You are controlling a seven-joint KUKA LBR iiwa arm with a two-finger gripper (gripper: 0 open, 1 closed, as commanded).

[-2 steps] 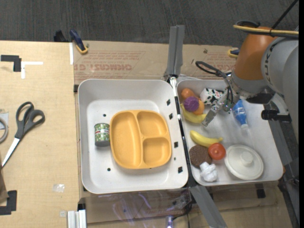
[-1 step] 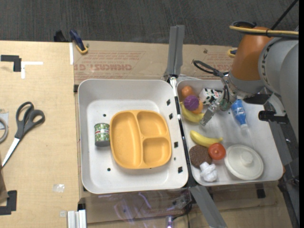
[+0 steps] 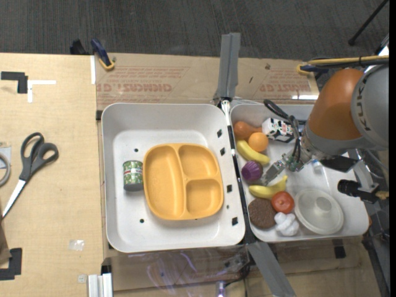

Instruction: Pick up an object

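Arm (image 3: 352,110) cut off at right edge, end effector (image 3: 275,172) fingers indistinct, scissors (image 3: 28,163) tip cropped left

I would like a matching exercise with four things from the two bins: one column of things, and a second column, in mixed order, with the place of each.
Things:
1. yellow tray
2. small can
3. clear bowl
4. tomato

Places:
A. right bin, near its front right corner
B. middle of the left bin
C. left bin, touching the tray's left edge
D. right bin, between a banana and a white lump

Pairs: 1-B, 2-C, 3-A, 4-D
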